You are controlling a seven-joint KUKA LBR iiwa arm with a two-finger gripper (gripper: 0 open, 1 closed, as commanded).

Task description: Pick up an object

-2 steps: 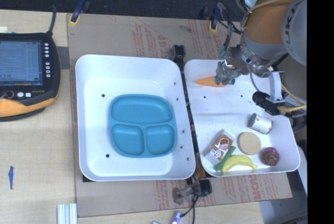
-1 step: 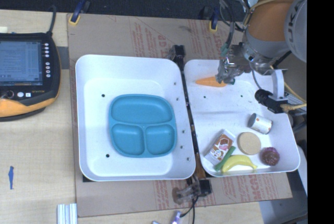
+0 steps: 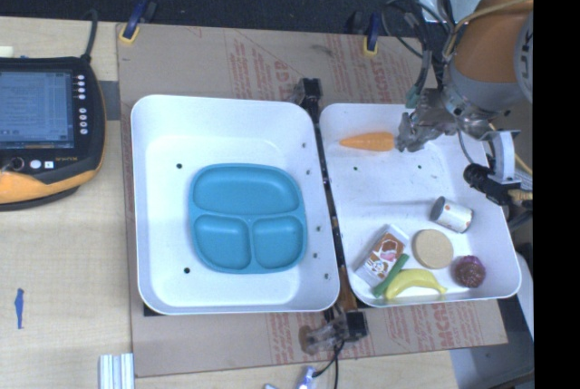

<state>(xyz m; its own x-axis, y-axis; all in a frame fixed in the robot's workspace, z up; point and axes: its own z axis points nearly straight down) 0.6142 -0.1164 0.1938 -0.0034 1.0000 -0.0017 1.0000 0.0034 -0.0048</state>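
banana [image 3: 415, 285] at right bin [image 3: 507, 238] near rim | carrot [image 3: 367, 141] by that bin's far-left edge, open floor below | tool [image 3: 410, 136] at carrot's right tip, grip state cannot tell

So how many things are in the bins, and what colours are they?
Orange: 1, the carrot
Blue: 1, the divided plate
Yellow: 1, the banana
Tan: 1, the round cookie
Dark red: 1, the berry
White: 1, the small can
Red and white: 1, the carton
Total: 7
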